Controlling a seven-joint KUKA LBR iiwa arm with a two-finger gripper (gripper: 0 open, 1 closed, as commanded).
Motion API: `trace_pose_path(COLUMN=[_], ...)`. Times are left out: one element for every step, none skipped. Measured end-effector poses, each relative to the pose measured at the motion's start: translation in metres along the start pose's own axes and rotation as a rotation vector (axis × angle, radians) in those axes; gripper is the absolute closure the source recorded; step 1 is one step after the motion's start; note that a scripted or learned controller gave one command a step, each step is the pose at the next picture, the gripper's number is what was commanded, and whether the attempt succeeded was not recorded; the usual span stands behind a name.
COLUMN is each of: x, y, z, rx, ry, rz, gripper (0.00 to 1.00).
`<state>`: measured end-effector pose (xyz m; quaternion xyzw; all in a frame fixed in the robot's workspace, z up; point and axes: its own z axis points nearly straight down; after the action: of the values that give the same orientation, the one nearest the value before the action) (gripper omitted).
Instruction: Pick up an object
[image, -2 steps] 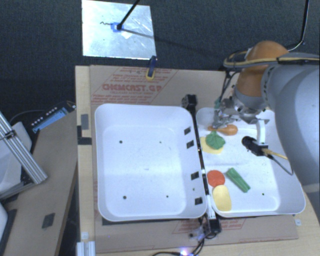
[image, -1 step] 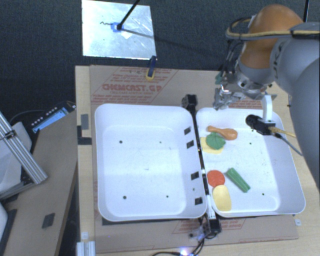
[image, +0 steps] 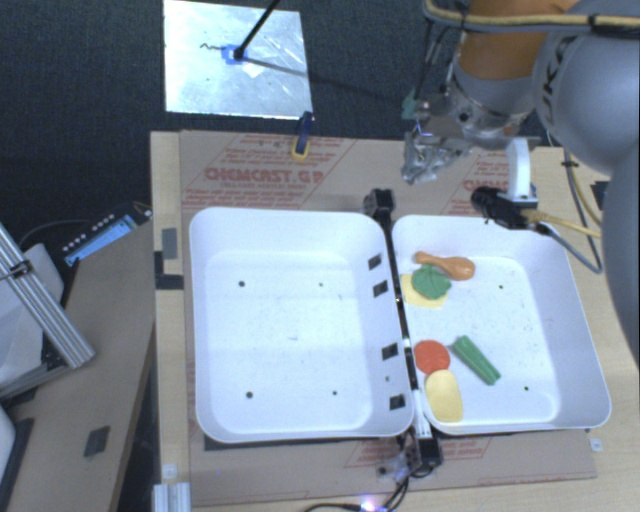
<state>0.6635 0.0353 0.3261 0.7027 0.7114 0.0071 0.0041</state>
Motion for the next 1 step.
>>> trace_pose_path(x=[0.0904], y=[-0.0366], z=[0.0902], rx=[0.024], ry=[-0.001], rz=[-0.001], gripper=[1.0])
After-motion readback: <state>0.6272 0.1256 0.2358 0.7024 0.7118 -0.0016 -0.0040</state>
